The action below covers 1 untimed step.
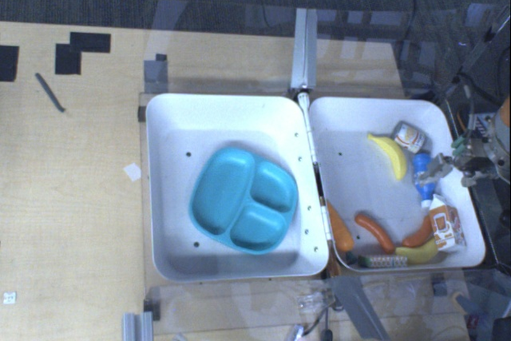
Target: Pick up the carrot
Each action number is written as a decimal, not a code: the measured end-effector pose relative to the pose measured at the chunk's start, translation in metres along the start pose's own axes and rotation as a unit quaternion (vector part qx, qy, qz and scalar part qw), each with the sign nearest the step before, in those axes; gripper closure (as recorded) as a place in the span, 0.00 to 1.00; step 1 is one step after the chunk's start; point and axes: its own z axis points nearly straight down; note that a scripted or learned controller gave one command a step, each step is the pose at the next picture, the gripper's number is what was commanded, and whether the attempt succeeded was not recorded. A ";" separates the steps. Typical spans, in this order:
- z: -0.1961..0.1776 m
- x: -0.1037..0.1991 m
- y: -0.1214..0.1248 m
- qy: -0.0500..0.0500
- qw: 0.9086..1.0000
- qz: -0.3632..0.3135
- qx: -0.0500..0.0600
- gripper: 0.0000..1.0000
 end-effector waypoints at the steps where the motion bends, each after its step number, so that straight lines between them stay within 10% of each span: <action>1: 0.090 0.086 -0.030 0.001 0.987 0.163 0.002 0.00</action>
